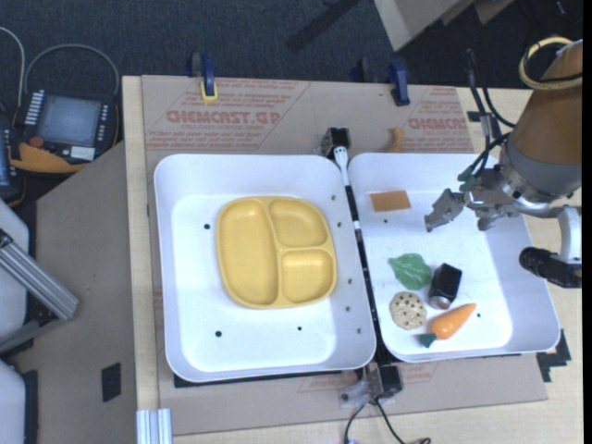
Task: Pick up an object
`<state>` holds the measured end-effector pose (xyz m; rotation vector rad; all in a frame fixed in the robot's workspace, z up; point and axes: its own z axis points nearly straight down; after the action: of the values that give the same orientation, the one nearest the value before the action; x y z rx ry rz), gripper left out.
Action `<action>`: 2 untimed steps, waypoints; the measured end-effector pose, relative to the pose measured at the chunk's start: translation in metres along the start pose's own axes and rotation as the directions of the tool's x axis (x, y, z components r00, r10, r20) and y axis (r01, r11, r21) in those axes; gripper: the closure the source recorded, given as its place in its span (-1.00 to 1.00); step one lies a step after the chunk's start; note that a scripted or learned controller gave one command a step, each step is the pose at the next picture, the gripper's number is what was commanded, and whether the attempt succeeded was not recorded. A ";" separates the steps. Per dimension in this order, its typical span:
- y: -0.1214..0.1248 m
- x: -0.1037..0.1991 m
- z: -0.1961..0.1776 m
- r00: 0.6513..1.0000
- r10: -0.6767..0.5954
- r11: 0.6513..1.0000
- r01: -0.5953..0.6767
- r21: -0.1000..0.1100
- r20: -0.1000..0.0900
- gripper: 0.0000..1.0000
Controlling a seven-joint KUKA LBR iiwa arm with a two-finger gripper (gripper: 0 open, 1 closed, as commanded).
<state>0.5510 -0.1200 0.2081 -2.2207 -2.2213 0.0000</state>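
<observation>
Camera view, from above at a slant: fingers (442, 213) of the two-finger gripper (453, 209) hang over the upper middle of the right shallow white bin (518, 276); open or closed, cannot tell, and nothing shows between them.

Candidates, all in this bin: flat tan rectangular cracker-like piece (389, 201) just beside the fingers, toward the bin's centre edge; lower down a green leafy toy (410, 269), a small black cylinder (445, 283), a round speckled cookie (407, 310) and an orange toy carrot (450, 322).

Judgement: the tan piece is nearest but thin and flat, poor for pinching. The black cylinder offers better sides, though leaf, cookie and carrot crowd it. Descend plumb, span the narrow axis.

Left white bin (185, 248) holds a yellow three-compartment plastic plate (276, 251), well apart. Grey arm with orange band (546, 137) enters from the right. Desk (277, 109) carries brown printed cardboard.
</observation>
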 end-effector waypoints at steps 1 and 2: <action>-0.009 -0.004 0.060 1.000 0.002 1.000 -0.002 0.008 -0.002 -1.00; -0.014 -0.008 0.106 1.000 0.001 1.000 -0.001 0.007 -0.002 -1.00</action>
<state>0.5370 -0.1281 0.1025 -2.2178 -2.2154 0.0060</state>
